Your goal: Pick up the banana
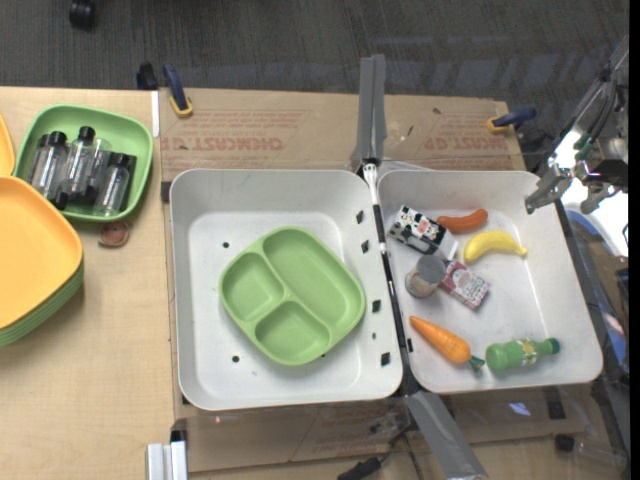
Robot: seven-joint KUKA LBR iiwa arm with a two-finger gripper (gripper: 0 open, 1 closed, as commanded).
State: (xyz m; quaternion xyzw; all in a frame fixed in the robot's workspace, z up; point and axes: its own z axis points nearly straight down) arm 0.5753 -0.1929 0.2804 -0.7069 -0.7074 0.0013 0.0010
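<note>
The yellow banana lies in the upper middle of the right bin, its curve opening downward. My gripper hangs at the bin's upper right rim, to the right of the banana and a little above it in the view, well apart from it. Its two fingers stand apart, open, with nothing between them.
Around the banana lie an orange-red pepper, a black-and-white carton, a grey can, a pink box, a carrot and a green bottle. The left bin holds a green divided plate.
</note>
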